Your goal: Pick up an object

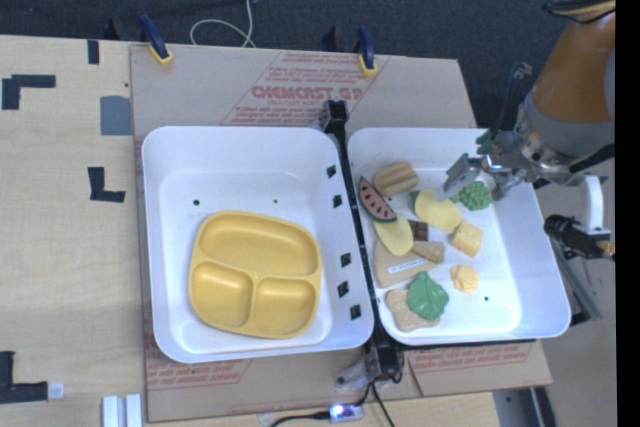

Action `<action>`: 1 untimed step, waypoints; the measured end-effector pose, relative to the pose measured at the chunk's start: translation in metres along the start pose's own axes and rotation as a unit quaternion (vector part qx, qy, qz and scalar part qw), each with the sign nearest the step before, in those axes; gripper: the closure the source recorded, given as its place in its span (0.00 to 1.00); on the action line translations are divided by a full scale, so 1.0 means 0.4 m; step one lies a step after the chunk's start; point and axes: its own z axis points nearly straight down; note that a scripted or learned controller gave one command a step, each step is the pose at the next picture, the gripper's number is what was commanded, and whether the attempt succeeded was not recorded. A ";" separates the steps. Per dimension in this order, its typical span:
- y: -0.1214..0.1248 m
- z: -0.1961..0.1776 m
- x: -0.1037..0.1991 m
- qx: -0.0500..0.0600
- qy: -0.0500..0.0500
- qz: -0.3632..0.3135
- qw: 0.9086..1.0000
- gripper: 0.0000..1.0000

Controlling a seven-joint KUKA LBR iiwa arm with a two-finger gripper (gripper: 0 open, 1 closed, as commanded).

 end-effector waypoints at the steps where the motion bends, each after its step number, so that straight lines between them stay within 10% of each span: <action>1: 0.010 -0.321 0.025 -0.007 -0.002 -0.001 1.000 0.00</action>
